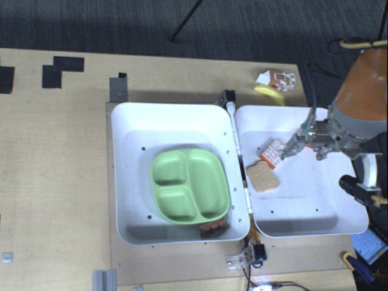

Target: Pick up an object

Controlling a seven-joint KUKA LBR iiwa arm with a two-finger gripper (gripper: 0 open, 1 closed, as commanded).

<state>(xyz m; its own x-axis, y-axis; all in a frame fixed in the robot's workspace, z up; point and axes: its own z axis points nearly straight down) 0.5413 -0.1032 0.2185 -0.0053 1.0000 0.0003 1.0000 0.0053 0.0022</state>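
While the gripper (295, 147) hangs right of centre over the right bin (315, 214), its grip state can't be made out; just left of it lie a small packet (273, 153) and a toast slice (262, 177).

Open floor in the right bin (315, 214) beyond toast (262, 177) and carton (273, 153); green tray (190, 185) across the left bin (130, 162).

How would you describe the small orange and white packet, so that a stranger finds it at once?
Look in the right white bin, in its left half. The packet lies there, just above a tan bread slice and touching it. It is the rectangular one, orange and white; the slice is plain tan and rounded.
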